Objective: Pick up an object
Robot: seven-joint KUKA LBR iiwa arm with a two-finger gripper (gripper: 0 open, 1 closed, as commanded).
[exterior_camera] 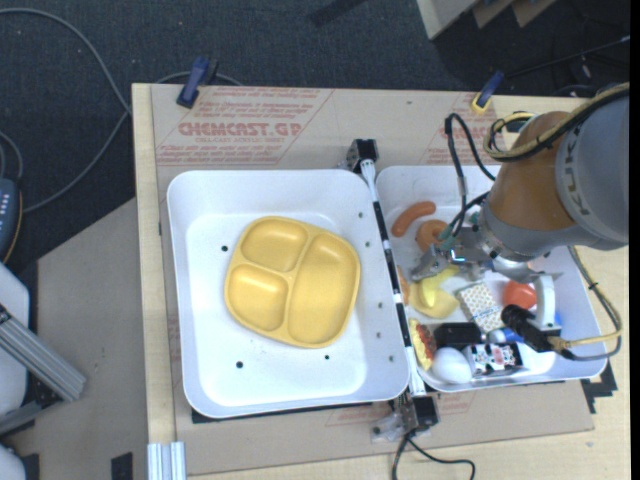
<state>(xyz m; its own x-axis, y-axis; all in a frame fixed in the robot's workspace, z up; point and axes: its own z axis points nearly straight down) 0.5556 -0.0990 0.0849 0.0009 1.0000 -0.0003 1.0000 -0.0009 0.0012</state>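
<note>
Camera view: arm over the right bin [590,363] on the desk [300,118].
Its tool [437,261] sits low among that bin's clutter, just beside a yellow object [432,295] and below an orange sausage-shaped piece [412,217]; its grip cannot be told. 1 yellow divided plate [292,281] lies in the neighbouring left bin [190,228].

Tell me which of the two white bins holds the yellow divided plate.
The left bin, the one away from the arm; the yellow divided plate lies alone in it.

One fixed camera looks down aslant on both white bins [190,268].
</note>
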